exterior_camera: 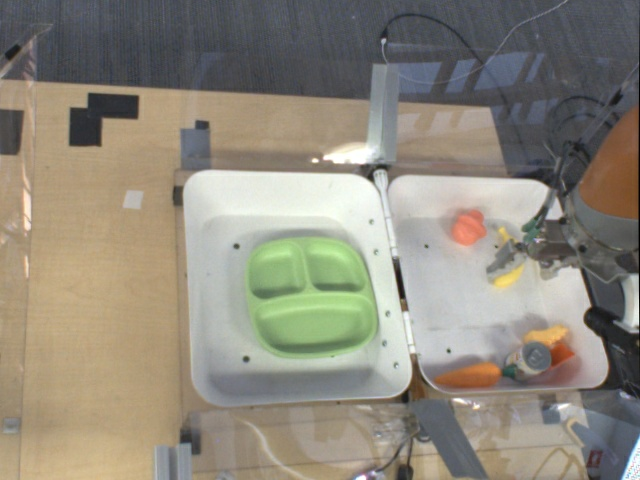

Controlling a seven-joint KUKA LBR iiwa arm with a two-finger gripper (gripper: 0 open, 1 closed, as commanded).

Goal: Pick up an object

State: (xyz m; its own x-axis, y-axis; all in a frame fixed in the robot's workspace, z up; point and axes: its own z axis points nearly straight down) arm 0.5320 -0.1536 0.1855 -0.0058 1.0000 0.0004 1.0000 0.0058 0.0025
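One yellow toy (509, 277) lies just beneath the fingers (508, 257); how far they gape, I cannot tell. Next: lower and close.

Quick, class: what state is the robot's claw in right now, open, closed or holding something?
Claw: cannot be told from this view; it sits low in the right shallow white bin, beside a small yellow piece.
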